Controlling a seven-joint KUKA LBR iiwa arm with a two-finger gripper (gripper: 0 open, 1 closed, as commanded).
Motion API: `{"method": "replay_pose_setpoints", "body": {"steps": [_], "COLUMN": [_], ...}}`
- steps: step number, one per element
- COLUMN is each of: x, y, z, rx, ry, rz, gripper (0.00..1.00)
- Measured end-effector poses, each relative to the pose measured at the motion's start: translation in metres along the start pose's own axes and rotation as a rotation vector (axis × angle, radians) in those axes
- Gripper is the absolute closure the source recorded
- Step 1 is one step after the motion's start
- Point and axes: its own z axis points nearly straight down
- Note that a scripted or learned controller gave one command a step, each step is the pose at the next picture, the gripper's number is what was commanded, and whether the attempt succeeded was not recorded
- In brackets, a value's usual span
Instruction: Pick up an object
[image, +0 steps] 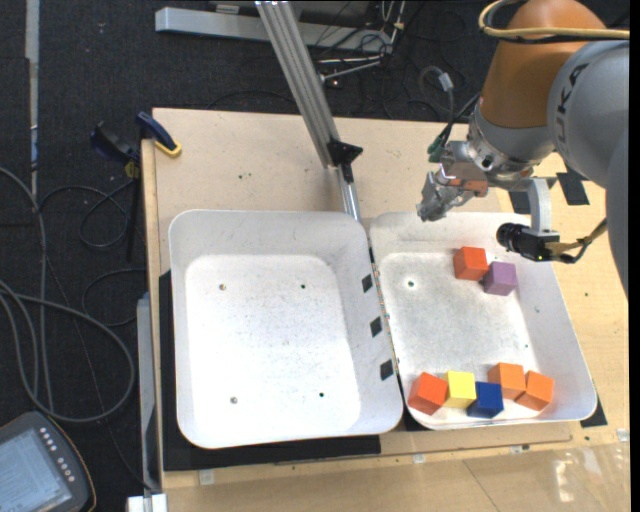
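Note:
The right bin holds several small blocks. An orange block and a purple block lie near its far edge. Along the near edge sit an orange block, a yellow block, a blue block and two more orange blocks. My gripper hangs above the far left corner of the right bin, left of the orange and purple blocks, with nothing seen between its fingers.
The left bin stands beside the right one. A slanted metal pole runs from the top down to the gap between the bins. Clamps lie at the bench's far left corner.

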Motion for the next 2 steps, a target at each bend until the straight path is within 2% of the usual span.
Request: {"method": "replay_pose_setpoints", "body": {"steps": [1,2], "x": [0.057,0.115], "y": [0.003,-0.006], "z": [-0.001,-0.007], "rx": [-0.002,-0.001], "ry": [0.000,0.000], "rz": [-0.001,-0.001], "gripper": [1.00,1.00]}}
